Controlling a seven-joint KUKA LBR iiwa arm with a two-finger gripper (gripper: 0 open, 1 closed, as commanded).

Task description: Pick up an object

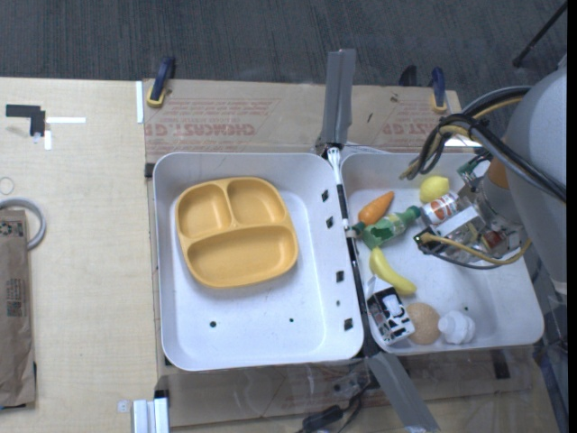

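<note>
Lemon [435, 187]: small, yellow, rounded

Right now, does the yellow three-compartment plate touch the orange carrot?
Apart. The camera view shows the yellow three-compartment plate in the left bin and the orange carrot in the right bin, with the bin walls between them.

Place: a robotics lab or test cell, probably.
Bench: pale wood top [81, 242] with cardboard sheet [270, 115] clamped by blue-and-yellow clamps [161, 80].
Bins: two shallow white bins [261, 350] side by side.
Props: toy food, such as a plastic banana [390, 271] and carrot [376, 207].
Floor: dark grey carpet [225, 16].
Arm: grey robot arm [545, 142] trailing cables.
</note>
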